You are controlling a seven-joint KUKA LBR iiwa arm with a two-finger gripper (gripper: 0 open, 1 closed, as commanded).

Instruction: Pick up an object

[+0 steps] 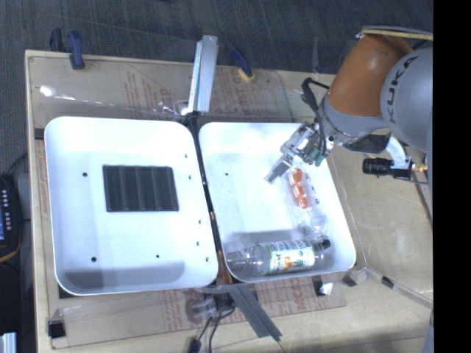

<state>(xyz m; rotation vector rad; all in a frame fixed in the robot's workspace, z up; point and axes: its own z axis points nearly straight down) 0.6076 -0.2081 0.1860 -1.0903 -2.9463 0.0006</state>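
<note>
We see the claw (283, 166) over the right shallow white bin (243, 197), just above the orange-labelled clear plastic bottle (303, 197); can't tell its state.

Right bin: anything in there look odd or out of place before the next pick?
Nothing looks spilled or damaged. In the right bin, two clear plastic bottles lie on their sides: the green-labelled bottle along the near wall, the orange-labelled bottle just below the end effector.

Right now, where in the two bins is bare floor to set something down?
Left bin: bare around the dark grate. Right bin: bare left half. Crowded: orange-label bottle below the claw, green-label bottle along the near wall.
</note>
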